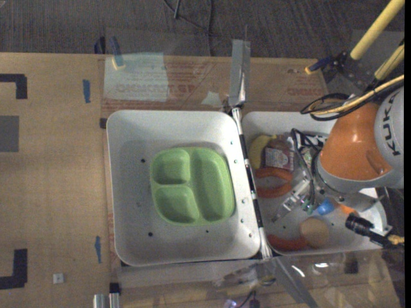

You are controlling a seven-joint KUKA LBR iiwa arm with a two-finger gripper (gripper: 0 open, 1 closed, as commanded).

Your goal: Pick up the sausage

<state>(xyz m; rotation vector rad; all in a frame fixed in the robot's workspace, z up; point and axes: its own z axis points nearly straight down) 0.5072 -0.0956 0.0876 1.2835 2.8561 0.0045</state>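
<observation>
The sausage (pixel 287 241) is seen lying at the right bin's (pixel 334 250) 7 o'clock edge. The gripper (pixel 300 201) is lowered just beyond it, toward 1 o'clock; its opening cannot be told. A green tray (pixel 191 186) is held by the left bin (pixel 128 172).

Bins (pixel 128 140): white plastic, smooth, faintly glossy
Tray (pixel 191 186): green plastic, matt sheen
Bench (pixel 51 172): brown board, matt, cardboard-like
Sausage (pixel 288 241): red, glossy skin
Arm (pixel 356 153): orange band, smooth gloss
</observation>
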